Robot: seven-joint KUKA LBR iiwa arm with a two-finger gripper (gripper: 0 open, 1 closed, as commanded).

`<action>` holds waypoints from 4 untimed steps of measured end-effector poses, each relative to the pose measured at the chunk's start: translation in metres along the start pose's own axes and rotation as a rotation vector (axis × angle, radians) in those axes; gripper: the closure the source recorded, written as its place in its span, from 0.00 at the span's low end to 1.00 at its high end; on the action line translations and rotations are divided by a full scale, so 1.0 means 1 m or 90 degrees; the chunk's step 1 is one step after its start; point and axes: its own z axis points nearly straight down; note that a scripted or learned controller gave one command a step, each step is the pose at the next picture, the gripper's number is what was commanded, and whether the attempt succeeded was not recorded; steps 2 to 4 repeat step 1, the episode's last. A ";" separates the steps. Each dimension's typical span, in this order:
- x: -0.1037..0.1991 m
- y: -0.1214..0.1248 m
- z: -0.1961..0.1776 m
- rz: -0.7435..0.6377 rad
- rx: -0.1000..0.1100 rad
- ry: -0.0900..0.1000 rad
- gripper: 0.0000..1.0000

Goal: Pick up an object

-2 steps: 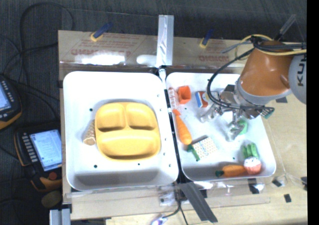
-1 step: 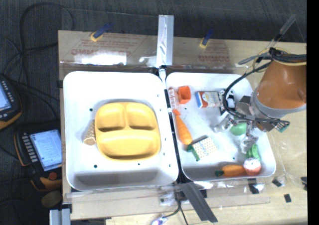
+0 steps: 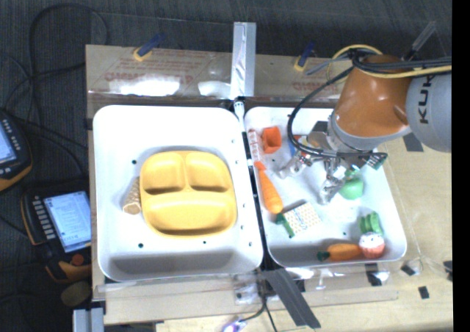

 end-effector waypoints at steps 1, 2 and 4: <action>0.012 -0.064 -0.009 -0.138 -0.005 0.001 0.00; 0.012 -0.064 -0.009 -0.138 -0.005 0.001 0.00; 0.012 -0.064 -0.009 -0.138 -0.005 0.001 0.00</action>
